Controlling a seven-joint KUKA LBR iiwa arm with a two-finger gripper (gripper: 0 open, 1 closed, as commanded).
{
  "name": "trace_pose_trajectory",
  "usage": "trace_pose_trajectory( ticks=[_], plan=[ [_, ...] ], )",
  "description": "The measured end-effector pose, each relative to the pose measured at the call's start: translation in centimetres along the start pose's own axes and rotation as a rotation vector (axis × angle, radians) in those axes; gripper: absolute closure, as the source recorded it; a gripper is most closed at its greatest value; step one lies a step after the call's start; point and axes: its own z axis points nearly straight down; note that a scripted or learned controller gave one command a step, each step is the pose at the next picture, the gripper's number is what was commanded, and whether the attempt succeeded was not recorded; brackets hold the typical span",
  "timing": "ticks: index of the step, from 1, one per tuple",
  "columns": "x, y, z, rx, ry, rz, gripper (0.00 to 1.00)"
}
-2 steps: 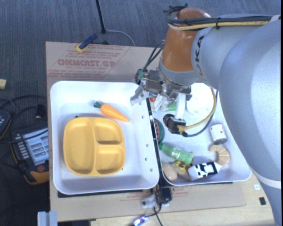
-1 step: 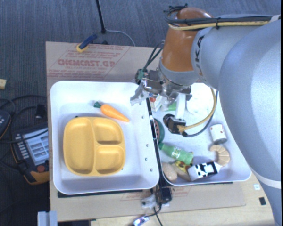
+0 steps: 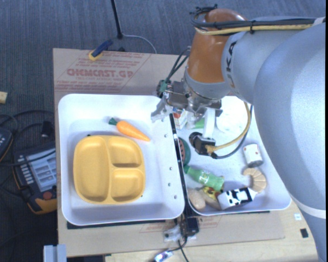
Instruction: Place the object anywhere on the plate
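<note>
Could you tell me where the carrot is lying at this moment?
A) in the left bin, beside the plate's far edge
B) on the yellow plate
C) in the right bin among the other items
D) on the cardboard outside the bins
A: the carrot lies on the left bin's floor, just beyond the yellow plate.

Robotics lab: KUKA arm (image 3: 273, 64) over white bins (image 3: 65, 146), grey carpet (image 3: 33, 15), teach pendant (image 3: 35, 171), loose cables.

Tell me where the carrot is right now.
The carrot lies in the left bin, just above the yellow plate's upper edge, its green top pointing left, left of the gripper.
</note>
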Motion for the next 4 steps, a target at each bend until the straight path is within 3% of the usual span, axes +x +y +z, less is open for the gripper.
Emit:
trace_pose_trajectory(
  ticks=[4],
  plan=[
    [0.0, 0.0, 0.0, 0.0, 0.0, 0.0, 0.0]
  ],
)
